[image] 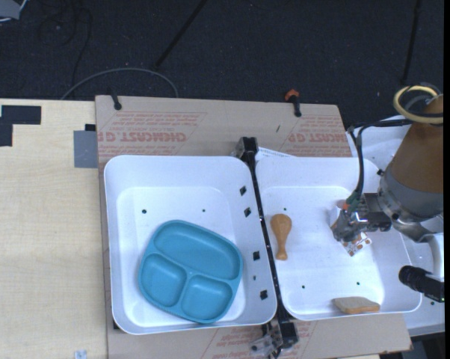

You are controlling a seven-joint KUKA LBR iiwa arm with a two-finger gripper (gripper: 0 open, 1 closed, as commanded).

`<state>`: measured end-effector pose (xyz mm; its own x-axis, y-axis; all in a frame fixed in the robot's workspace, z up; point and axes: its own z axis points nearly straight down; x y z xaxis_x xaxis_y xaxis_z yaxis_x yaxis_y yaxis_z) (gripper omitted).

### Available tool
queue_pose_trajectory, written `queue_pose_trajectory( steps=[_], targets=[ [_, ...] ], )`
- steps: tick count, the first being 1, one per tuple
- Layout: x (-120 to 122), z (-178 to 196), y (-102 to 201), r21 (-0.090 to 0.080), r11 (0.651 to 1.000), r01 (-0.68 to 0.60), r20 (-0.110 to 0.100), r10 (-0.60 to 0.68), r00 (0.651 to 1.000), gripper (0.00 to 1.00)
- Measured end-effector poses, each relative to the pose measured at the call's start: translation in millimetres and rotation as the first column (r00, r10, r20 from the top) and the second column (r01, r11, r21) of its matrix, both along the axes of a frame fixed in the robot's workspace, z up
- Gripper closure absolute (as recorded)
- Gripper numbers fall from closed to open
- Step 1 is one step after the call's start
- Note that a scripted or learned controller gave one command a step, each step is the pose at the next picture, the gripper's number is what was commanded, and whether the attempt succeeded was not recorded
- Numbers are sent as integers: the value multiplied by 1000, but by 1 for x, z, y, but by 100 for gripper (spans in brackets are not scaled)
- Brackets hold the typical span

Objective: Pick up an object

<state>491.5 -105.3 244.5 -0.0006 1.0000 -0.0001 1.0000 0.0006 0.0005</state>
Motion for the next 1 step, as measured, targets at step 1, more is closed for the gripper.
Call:
queue_pose_trajectory(
  steps=[1],
  targets=[
    [12,-10,60,3,1000,-5,-5,5,1000,100]
  ],
)
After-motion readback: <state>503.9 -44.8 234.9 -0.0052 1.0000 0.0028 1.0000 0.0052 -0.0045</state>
